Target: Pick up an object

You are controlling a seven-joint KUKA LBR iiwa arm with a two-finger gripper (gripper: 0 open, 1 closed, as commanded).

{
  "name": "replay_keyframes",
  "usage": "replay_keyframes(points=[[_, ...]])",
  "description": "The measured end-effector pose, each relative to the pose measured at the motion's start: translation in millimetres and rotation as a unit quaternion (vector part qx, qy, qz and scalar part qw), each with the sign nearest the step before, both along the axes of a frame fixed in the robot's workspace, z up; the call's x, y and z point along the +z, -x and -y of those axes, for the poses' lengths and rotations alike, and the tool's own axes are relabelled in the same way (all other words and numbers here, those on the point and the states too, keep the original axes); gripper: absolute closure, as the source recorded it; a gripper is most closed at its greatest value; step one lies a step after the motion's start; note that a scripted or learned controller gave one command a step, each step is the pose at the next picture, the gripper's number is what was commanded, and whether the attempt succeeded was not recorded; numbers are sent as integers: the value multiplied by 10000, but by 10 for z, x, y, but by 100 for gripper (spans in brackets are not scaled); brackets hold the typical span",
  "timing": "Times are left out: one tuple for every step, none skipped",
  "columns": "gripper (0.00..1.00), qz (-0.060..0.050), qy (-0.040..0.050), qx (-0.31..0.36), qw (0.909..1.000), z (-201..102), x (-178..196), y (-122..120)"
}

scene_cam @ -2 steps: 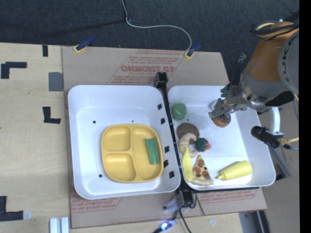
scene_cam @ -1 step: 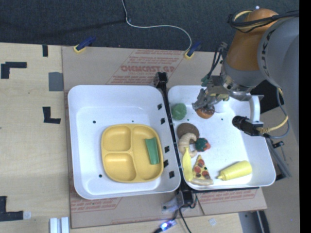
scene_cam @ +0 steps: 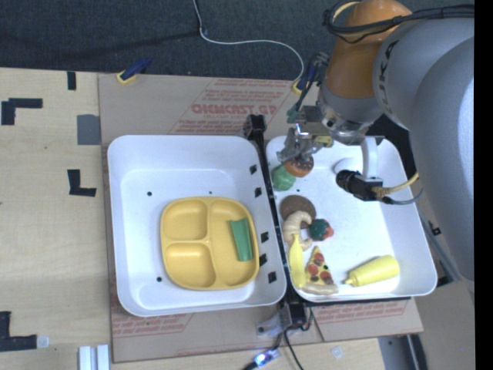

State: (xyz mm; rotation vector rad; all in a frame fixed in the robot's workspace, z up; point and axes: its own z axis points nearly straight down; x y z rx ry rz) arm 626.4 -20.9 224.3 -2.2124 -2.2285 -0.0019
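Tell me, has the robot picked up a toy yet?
Not clearly. The gripper is down in the right bin, right at an orange and green toy near the divider. The mushroom, pizza slice and yellow bottle lie untouched. Lifting something out is left.

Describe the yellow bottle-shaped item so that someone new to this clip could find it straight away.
Start at the right bin, the one the arm reaches into. Go to its near right corner: the yellow squeeze bottle lies on its side there, nozzle pointing left toward the pizza slice. It is plain yellow all over, while the pizza slice carries red toppings and the banana is thin and curved.
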Motion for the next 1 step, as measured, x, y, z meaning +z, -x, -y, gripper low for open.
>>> replay_keyframes(points=[[100, -6, 16, -26, 10000, 13, -96, -144]])
